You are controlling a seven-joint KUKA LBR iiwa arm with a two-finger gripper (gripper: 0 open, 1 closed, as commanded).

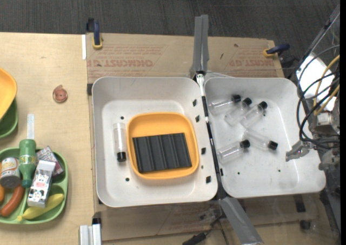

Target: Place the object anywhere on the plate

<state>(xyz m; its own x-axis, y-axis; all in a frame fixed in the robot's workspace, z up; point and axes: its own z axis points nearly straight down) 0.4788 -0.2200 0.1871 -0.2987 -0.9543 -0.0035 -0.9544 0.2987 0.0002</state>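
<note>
Currently | vial (119,141) beside plate (162,121), left bin | fingers (296,152) well apart rightward, state unclear

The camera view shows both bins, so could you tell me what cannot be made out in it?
- Gripper, camera view: small at the right bin edge among cables; finger state unreadable.
- Clear vials, right bin: overlapping and transparent, so an exact count is uncertain.
- Yellow dish, far left: cut off by the picture's edge.
- Orange plate: the dark ribbed block covers its middle.
</note>
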